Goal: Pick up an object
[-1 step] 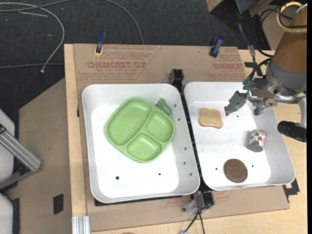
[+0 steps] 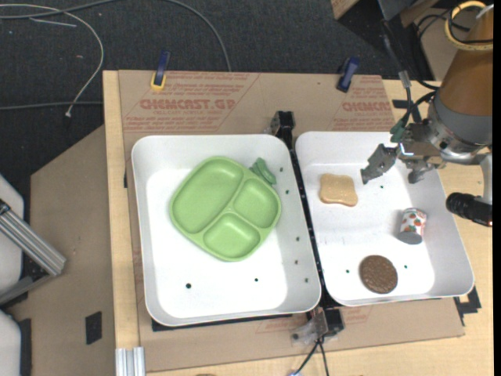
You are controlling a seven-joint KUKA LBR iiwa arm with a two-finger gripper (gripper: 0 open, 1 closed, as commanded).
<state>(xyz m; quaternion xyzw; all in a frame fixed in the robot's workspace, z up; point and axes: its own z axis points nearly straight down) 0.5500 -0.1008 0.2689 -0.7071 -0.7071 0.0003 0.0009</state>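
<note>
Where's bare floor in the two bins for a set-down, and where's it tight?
Left bin: free strip along the near wall below the green divided plate, plus its left side. Right bin: bare patch between the tan bread slice and the brown round cookie. Tight: far right, where the claw hangs near the bread and the small cup.

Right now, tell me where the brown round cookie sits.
The brown round cookie lies in the right bin, near its front edge, below the small cup.
</note>
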